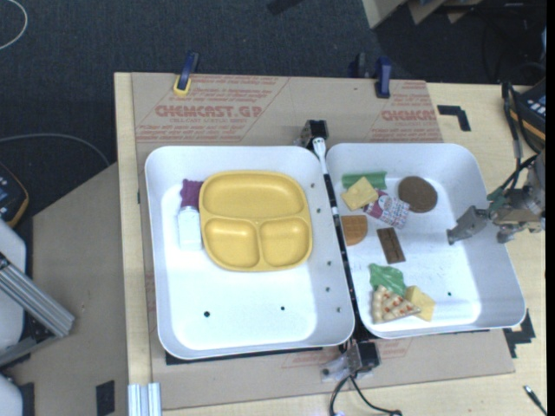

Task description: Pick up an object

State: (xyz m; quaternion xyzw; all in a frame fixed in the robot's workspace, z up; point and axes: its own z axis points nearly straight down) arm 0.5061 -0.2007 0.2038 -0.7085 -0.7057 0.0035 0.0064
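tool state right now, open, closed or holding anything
The grey two-finger tool hangs over the right white bin; open or closed cannot be told.

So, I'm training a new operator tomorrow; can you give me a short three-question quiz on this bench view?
1. True or false: the yellow tray lies in the left bin.
2. Which lies nearest the right bin's front edge? A) brown disc B) pizza slice C) chocolate bar
3. Fill in: the gripper sits at the right bin's ____ side.

Key: 1 true; 2 B; 3 right.
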